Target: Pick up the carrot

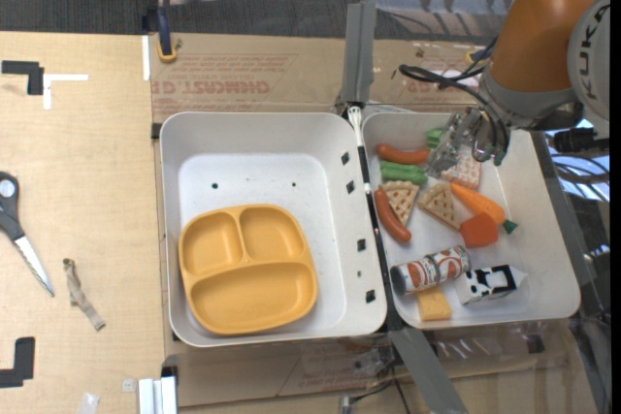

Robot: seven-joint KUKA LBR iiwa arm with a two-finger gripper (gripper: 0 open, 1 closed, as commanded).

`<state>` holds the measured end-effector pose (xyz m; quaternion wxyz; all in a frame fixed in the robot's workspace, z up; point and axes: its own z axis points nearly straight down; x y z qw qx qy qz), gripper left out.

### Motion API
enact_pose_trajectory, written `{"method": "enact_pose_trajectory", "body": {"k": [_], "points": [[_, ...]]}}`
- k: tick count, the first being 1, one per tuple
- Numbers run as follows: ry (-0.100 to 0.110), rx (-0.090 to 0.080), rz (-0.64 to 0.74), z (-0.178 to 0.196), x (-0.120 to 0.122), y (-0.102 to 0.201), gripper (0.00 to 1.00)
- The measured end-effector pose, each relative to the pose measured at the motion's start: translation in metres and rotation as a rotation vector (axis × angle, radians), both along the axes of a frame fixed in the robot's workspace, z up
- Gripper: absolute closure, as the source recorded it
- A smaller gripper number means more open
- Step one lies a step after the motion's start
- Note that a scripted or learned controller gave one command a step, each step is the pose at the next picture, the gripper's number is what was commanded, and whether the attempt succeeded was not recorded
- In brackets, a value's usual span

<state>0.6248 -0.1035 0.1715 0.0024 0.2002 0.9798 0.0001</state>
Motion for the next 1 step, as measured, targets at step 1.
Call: {"method": "enact_pose_trajectory", "body": {"k": [1], "points": [[0.001, 0.0, 0.091, -0.0234, -0.0299, -0.0623, 1.0]]}}
